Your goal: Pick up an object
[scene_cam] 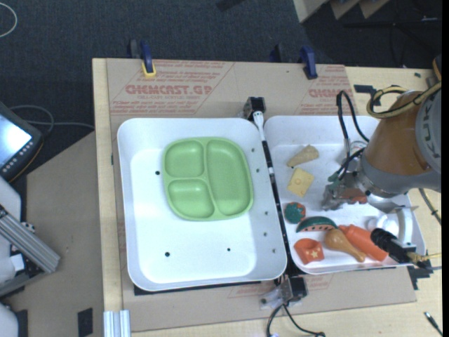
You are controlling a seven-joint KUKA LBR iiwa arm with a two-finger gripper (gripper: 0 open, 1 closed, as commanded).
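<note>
On the board-covered bench (182, 86), the left bin (140, 216) sits well to the left of the cheese slice and holds a green plate (208, 179) with three compartments. The plate lies flat in the upper half of that bin.

The right bin (319, 129) holds the cheese slice (301, 182) and all the other loose pieces that could be picked up. A small red and green ball (295, 211) lies just below the cheese slice, near it but apart. A pale wedge (303, 156) lies just above the cheese slice, its point aimed up and to the right. An orange-red piece (309, 250) sits well below the cheese slice, near the bin's front wall. A watermelon slice (316, 223), with a green rind and a red face, lies below and a little to the right of the cheese slice, between the ball and the orange-red piece.

The gripper (338, 194) hangs low in the right bin, to the right of the cheese slice and level with it, with bare bin floor between them. Whether it is spread or pressed together cannot be told from this view.

A tan pear-shaped piece (342, 241) lies below and to the right of the cheese slice, touching an orange carrot (363, 239) on its right. The grey arm (396, 146), with its orange band, comes in from further right of the cheese slice.
</note>
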